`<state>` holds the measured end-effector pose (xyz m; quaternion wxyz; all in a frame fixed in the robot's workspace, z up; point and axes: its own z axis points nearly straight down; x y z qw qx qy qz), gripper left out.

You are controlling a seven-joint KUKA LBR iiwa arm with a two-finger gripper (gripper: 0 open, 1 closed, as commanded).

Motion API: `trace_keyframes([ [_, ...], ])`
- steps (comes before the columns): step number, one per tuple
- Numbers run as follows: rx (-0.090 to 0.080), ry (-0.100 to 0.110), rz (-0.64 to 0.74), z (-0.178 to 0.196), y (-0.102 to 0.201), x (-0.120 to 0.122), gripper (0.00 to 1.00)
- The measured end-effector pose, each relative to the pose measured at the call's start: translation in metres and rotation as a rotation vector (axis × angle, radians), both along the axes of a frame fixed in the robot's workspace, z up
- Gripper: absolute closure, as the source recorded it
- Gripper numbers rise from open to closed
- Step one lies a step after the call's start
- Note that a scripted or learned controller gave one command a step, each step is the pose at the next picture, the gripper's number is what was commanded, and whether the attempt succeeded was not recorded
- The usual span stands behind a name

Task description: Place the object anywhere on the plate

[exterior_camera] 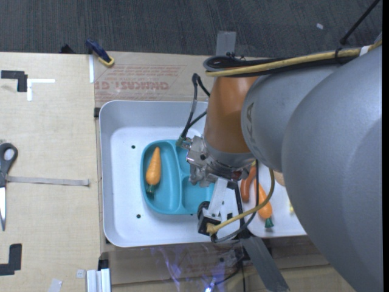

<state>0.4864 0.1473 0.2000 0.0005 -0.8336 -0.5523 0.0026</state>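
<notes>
While you scan from nine o'clock, you meet the white bin (115, 224), then the blue plate (167, 202) in it, with a carrot (153, 166) lying in the plate's nine o'clock compartment. At the plate's three o'clock edge hangs the gripper (200, 170); you cannot tell whether it is open or holding anything. Two more carrots (245, 187) lie at its four o'clock.

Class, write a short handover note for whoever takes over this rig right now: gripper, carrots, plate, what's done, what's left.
Gripper: over the right side of the blue plate; whether it holds anything cannot be seen.
Carrot: lying in the plate's left compartment, apart from the gripper.
Second carrot: right of the arm, off the plate.
Done: one carrot appears placed on the plate.
Left: probably lift the arm clear and confirm.
</notes>
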Motion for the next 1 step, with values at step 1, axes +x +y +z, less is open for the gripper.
trace_keyframes([
  [1, 0.000, 0.000, 0.000, 0.0000, 0.0000, 0.0001, 0.00],
])
